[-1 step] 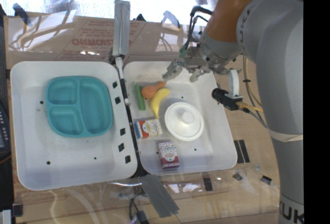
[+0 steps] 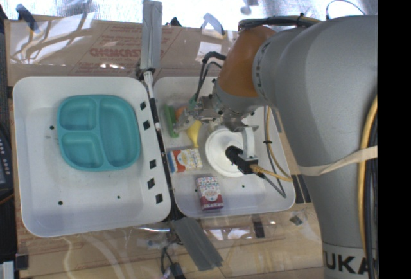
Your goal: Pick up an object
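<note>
Teal three-compartment plastic tray [image 2: 99, 132] lies in left white bin [image 2: 26, 162]. Right white bin [image 2: 276, 197] holds round white bowl [image 2: 219, 150], yellow piece [image 2: 194, 133], green piece [image 2: 171, 120], two small cartons [image 2: 209, 193]. Tool [image 2: 207, 109] above them; grip state cannot be told.

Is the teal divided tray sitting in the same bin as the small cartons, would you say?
No, the teal tray lies in the left bin, while the two small cartons lie in the right bin.

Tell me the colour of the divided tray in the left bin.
Teal: the divided tray shows plainly in the camera view, lying in the left bin.
</note>
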